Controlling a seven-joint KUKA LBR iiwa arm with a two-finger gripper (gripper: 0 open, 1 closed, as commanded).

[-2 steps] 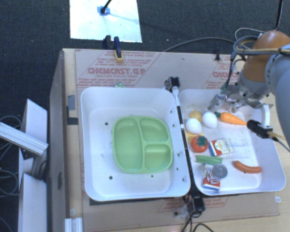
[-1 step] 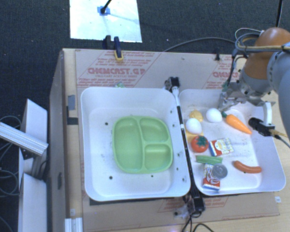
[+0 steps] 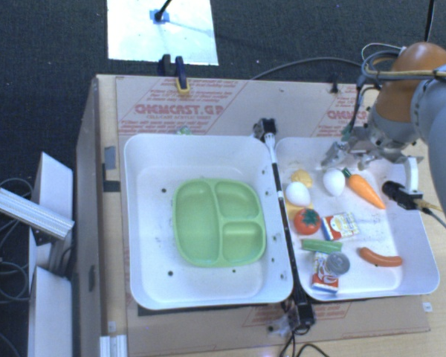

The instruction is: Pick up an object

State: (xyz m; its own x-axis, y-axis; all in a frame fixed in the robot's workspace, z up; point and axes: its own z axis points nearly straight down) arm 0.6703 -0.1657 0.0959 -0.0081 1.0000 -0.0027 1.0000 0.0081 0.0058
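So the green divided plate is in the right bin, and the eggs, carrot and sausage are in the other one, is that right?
Not quite. The camera view shows the green divided plate in the left bin; the eggs, carrot and sausage lie in the right bin.

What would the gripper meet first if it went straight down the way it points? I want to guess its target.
Probably the white egg just below the gripper, near the carrot. Height is hard to judge from this slanted view, so it might meet the right bin floor beside the egg instead.
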